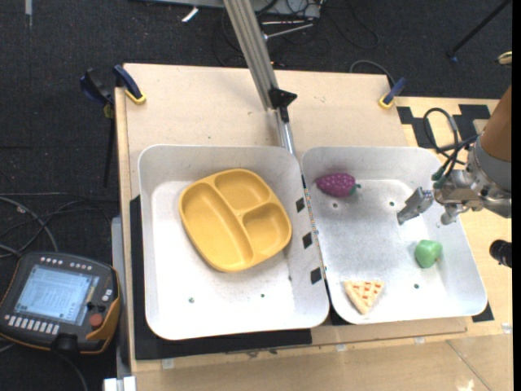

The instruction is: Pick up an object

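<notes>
Three toy foods lie in the right bin (383, 226): a purple bunch of grapes (336, 184) near its back left, a green pepper-like piece (427, 253) at its right, and a pizza slice (364, 294) near its front. My gripper (431, 208) hangs over the right part of this bin, a little behind the green piece. It is open, its two fingers spread apart with nothing between them.
The left bin (163, 300) bears a yellow divided plate (236, 218). A metal pole (252, 39) slants down to the gap between the bins. A teach pendant (57, 300) lies on the floor at the left.
</notes>
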`<state>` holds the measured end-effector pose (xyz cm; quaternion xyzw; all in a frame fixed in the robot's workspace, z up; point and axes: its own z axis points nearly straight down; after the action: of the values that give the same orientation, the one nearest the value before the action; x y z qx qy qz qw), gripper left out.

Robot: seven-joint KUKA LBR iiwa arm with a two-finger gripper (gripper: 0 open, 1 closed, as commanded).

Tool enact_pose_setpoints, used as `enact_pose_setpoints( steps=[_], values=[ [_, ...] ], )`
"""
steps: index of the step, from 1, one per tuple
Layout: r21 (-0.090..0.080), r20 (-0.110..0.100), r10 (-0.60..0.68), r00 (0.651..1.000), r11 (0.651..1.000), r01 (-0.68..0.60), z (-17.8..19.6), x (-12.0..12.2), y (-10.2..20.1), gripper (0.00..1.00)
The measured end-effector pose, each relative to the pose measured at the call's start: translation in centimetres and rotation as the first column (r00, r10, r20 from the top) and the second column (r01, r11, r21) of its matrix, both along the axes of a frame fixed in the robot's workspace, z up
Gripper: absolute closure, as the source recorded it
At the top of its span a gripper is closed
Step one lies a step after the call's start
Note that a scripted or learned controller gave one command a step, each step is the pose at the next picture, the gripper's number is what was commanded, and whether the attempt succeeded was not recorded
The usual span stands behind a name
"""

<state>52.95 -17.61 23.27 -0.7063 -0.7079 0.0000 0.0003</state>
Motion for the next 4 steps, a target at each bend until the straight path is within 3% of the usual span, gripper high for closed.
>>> enact_pose_setpoints(
  steps=[1, 3, 4],
  values=[
    [0.000, 0.000, -0.001, 1.000, 1.000, 0.001, 0.0, 0.0, 0.0, 0.00],
    [0.005, -0.004, -0.001, 1.000, 1.000, 0.001, -12.6, -0.7, 0.1, 0.00],
    [0.004, 0.003, 0.000, 1.000, 1.000, 0.000, -13.6, -0.5, 0.4, 0.00]
  ],
)
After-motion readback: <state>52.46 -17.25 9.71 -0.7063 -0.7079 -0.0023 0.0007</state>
